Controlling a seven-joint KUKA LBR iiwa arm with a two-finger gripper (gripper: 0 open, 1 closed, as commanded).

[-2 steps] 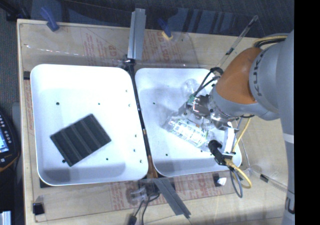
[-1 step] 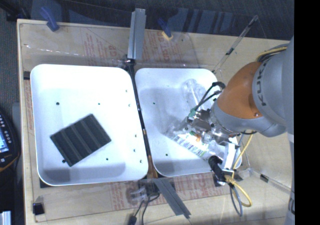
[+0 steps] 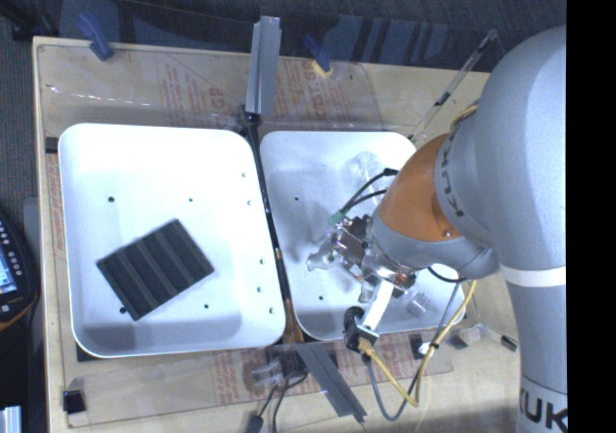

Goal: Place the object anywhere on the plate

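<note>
Grey arm over right bin, hand low inside, grip unclear, dark ridged plate in left bin

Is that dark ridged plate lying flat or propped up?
Flat: the dark ridged plate lies on the left bin's floor, skewed to its walls.

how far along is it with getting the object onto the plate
Nothing looks done yet: the dark ribbed plate in the left bin has nothing on it. In hand: the end effector is down in the right bin, near a clear object that is hard to make out. Left: getting a grip, carrying across, and setting down on the plate.
</note>
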